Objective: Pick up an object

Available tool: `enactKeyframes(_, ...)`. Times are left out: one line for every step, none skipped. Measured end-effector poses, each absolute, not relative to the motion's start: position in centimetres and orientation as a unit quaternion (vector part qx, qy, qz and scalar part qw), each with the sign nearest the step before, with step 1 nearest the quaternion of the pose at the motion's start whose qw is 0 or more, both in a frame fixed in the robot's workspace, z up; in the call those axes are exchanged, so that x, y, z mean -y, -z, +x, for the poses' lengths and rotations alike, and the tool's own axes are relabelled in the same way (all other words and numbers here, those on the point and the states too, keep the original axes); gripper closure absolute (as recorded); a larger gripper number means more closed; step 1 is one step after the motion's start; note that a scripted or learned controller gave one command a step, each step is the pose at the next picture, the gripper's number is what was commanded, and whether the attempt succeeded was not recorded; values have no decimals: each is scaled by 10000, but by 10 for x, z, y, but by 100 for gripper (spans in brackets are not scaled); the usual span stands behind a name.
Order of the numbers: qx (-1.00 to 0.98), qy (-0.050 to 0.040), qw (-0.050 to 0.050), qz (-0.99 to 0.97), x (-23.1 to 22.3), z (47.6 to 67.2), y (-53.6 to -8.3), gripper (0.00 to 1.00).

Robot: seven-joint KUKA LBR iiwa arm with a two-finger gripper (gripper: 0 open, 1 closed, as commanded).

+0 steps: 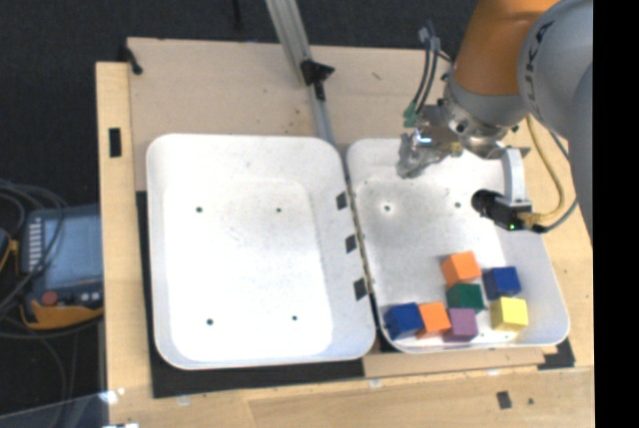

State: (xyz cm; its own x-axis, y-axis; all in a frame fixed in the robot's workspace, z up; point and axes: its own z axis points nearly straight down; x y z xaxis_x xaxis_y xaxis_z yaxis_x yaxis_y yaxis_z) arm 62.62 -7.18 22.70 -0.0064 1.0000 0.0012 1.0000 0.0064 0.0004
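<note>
**Arm over right bin, blocks untouched**

Dark floor all round; tan surface (pixel 200 87) carries two shallow white bins side by side. Only one camera view, from above at a slant.

Left bin (pixel 250 246): bare white floor with a few small dark dots. An aluminium strut (pixel 285 7) runs down from the top edge to the seam between the bins.

Right bin (pixel 419 216): the blocks sit bunched in its near right corner. Orange block (pixel 460 267) farthest back, blue block (pixel 501 280) just beside it to the right, green block (pixel 465 296) just in front of the orange one. Front row: second blue block (pixel 403 318), second orange block (pixel 434 317), purple block (pixel 462 322), yellow block (pixel 510 312), mostly touching or nearly so.

Grey arm with orange band (pixel 499 27) comes in from the right. End effector (pixel 414 155) hangs over the far left corner of the right bin, well apart from the block cluster. Can't tell how far it's open from this angle; nothing visibly in its grip.

Grey device with cables (pixel 60 261) sits off the surface at left.
</note>
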Motion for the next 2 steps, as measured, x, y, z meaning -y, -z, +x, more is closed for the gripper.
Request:
enactKeyframes(7094, 0, 1, -7049, 25, 624, -221, 100)
enactKeyframes(7100, 15, 0, -7042, -24, 631, -232, 100)
